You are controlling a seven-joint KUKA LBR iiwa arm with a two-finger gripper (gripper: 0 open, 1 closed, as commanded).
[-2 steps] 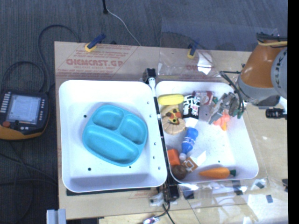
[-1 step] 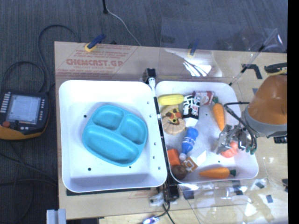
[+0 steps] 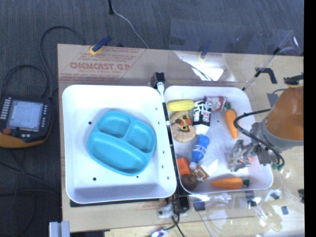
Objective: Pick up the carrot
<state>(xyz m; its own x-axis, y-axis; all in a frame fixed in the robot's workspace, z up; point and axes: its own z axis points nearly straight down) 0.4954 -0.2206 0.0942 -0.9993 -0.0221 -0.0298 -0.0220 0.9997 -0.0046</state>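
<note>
The left bin [image 3: 74, 132] holds a blue divided plate [image 3: 122, 141]. The right bin [image 3: 256, 127] holds a clutter of toys: a yellow corn cob [image 3: 180, 105], a blue bottle [image 3: 200, 148], a round biscuit-like piece [image 3: 183, 128], and two carrots. One carrot [image 3: 230, 123] lies near the bin's far right; another carrot [image 3: 228, 182] lies along the near wall. The gripper [image 3: 240, 158] hangs between them, above the bin floor; whether the jaws are spread or pressed together cannot be told

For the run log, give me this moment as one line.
task: pick up carrot | claw: over right bin, nothing visibly held | carrots: one near back wall, one at front wall | left bin: blue divided plate
</note>
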